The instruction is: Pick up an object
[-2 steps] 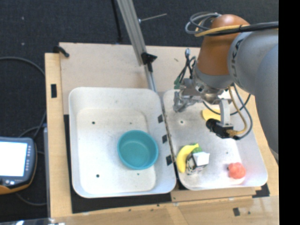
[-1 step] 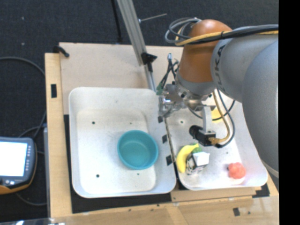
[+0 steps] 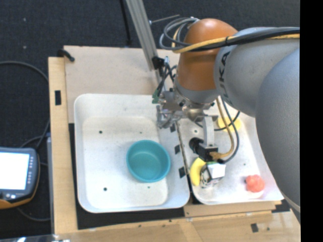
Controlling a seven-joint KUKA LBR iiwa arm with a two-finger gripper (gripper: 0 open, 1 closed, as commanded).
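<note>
Dark floor around desk (image 3: 101, 69). Teal bowl (image 3: 148, 160) in left bin (image 3: 91, 110). Tool (image 3: 165, 116) near bin divide; grip state unclear.

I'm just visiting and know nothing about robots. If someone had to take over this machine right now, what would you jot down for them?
Gripper: low over the inner edge of the left bin, nothing seen between its fingers; whether it is open or shut cannot be told.
Left bin: a teal bowl, upright, apart from the gripper.
Right bin: a banana beside a small white block, and a red-orange object near the front right corner.
Done: nothing visibly picked up yet.
Left: grasp one object and lift it.
</note>
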